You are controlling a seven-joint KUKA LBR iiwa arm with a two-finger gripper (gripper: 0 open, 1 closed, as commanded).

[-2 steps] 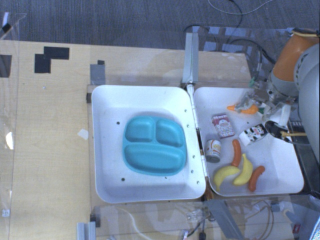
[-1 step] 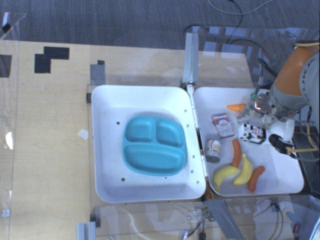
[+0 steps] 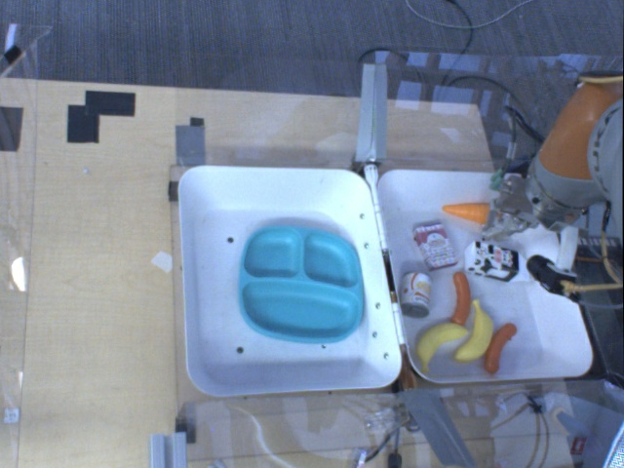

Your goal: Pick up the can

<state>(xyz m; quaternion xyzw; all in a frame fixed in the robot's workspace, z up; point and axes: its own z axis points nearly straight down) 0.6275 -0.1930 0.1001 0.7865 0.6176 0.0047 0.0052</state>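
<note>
grey arm (image 3: 583, 169), orange band, black cables

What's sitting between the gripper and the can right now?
In the camera view, a small red-and-white packet lies between the gripper and the can, slightly above the direct line.

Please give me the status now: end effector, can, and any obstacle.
End effector over right bin, far side. Can on its side by left wall, not gripped. Sausage and bananas close beside can.

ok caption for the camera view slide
Arm's gripper hovers over the right bin, apart from the can lying near its left wall.
</note>
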